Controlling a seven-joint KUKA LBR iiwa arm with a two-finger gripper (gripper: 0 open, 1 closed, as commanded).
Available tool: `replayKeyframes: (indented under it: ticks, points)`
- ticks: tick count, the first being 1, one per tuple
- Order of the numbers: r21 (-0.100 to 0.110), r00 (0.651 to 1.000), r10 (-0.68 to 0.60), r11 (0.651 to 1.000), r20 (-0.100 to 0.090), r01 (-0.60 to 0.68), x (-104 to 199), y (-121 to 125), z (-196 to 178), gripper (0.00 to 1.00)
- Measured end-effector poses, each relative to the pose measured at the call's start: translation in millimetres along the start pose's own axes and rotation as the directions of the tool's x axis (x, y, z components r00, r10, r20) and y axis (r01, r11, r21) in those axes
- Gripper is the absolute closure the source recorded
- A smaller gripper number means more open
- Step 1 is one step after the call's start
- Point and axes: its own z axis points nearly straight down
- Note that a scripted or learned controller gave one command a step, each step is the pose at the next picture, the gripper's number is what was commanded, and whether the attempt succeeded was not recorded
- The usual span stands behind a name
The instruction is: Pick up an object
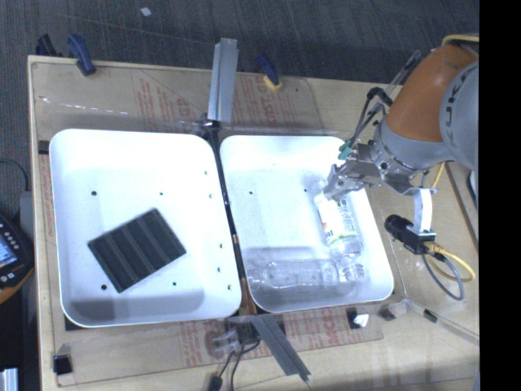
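The tool (335, 182), grip state hidden, hangs just above the upright clear bottle (338, 222) in the right bin (244, 218).

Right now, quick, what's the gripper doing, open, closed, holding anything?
Gripper: over the right bin, just above the top end of a clear plastic bottle; open or closed cannot be told.

Both white bins (130, 149) look like smooth, glossy plastic. In the left one, at about seven o'clock, lies a dark ribbed slab (137, 248), matt in finish. The right bin holds two clear plastic bottles (297, 272), shiny and see-through. The surface (122, 92) looks like pale wood under clear film. The claw (340, 179) is dull grey metal.
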Motion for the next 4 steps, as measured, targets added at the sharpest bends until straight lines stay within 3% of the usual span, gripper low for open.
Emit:
replayKeyframes:
  ticks: [1,2,3,4]
  points:
    - [0.000,1.000,0.000,1.000,0.001,0.000,0.0,0.0,0.0,0.00]
    - [0.001,0.999,-0.054,0.999,-0.002,0.054,5.5,4.3,24.7,0.00]
    - [-0.001,0.968,-0.250,0.968,-0.002,0.250,31.7,-20.4,68.1,0.00]
    - [-0.003,0.972,-0.235,0.972,-0.001,0.235,-4.5,-17.2,42.1,0.00]
